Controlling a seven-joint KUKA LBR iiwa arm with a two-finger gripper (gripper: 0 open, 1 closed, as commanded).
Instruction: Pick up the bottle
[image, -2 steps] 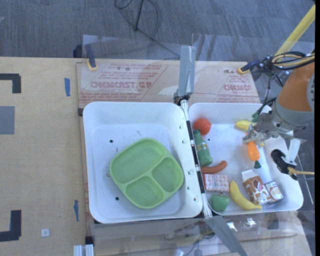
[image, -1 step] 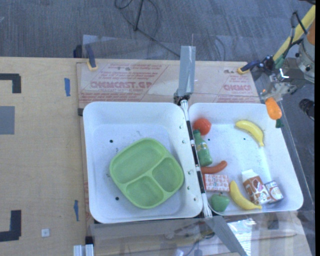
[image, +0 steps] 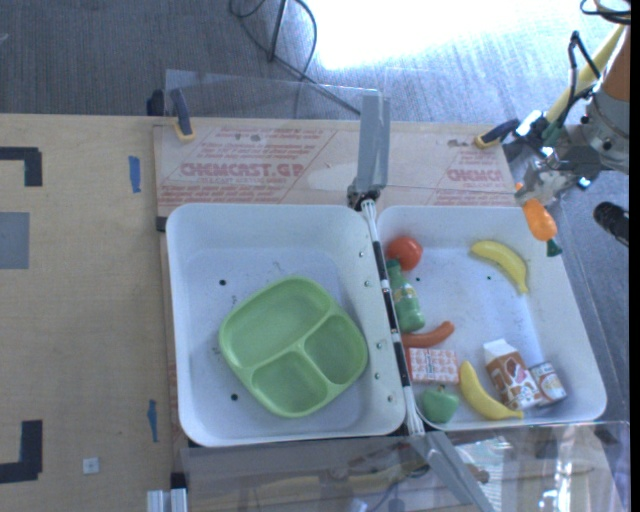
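Orange plastic with a dark green end marked the bottle (image: 540, 221), which hung just under the gripper (image: 538, 195) at the far right corner of the right bin (image: 590, 352), lifted clear of the bin floor and about over the rim. The gripper was closed narrowly on the bottle's upper end, and the bottle tilted slightly, green end downward. The arm (image: 608, 112) came in from the upper right.

In the right bin, a red tomato (image: 404, 252) sat close to the divider, with a green labelled item (image: 406, 302) just below it along the same wall. A yellow banana (image: 503, 263) lay well apart from them toward the far side. Nearer the front were a red sausage-like piece (image: 431, 334), a small printed box (image: 432, 366), a green apple (image: 438, 404), a second banana (image: 483, 394), a brown and white carton (image: 508, 375) and a small can (image: 547, 381) touching the carton.

The left bin (image: 172, 262) held a green divided plate (image: 293, 347). Both bins rested on the tan table (image: 80, 300).
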